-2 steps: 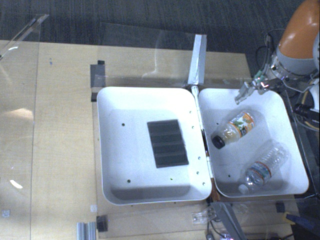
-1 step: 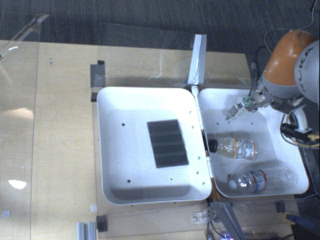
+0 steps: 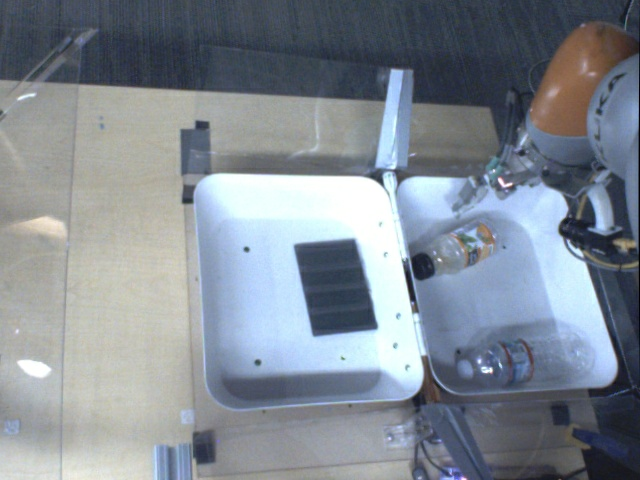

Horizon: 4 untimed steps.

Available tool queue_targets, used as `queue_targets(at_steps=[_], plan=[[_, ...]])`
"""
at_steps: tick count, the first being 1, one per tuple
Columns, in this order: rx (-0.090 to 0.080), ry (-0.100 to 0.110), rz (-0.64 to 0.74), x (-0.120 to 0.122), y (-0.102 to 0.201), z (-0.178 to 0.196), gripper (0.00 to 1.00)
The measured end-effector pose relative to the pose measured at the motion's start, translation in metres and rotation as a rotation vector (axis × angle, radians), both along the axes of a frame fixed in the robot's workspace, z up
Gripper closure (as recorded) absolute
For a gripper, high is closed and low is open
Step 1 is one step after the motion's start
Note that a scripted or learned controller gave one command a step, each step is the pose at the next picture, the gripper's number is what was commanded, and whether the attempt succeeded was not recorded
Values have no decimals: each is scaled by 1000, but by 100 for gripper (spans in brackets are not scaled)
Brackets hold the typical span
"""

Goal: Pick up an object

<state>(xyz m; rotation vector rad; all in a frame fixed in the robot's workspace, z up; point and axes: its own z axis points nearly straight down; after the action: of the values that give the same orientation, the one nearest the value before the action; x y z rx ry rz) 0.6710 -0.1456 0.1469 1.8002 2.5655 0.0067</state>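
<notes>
Hanging over the back of the right bin (image 3: pixel 590 298), my end effector (image 3: pixel 478 190) is up near the far wall, and I am not holding anything yet. The view is too small and blurry there, so I cannot tell if it is apart or together.

There are 2 bottles in the right bin. The closest one to me is a small bottle with a black cap (image 3: pixel 452 251) and an orange and yellow label. It lies on its side, tilted, with the cap pointing at the wall next to the left bin (image 3: pixel 230 268). A clear bottle (image 3: pixel 520 358) lies on its side near the front of the bin, well apart from me. In the left bin there is a flat black ridged pad (image 3: pixel 335 286).

I think the small bottle is my best pick. To do it well, I should come down over the fat middle part with the label, not the cap. I should turn so I squeeze across the bottle, not along it. It is round and may roll, so I should go slow and close gently. The cap is near the bin wall, so I should stay away from that side.
</notes>
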Motion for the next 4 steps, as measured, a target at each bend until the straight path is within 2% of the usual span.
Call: queue_targets(at_steps=[1,2,3,4], plan=[[-1,-1,100,-34,8,-59,0],[-4,-4,247,-122,-10,-57,0],[-3,-8,316,-112,52,-57,0],[-2,-15,317,-109,53,-45,100]])
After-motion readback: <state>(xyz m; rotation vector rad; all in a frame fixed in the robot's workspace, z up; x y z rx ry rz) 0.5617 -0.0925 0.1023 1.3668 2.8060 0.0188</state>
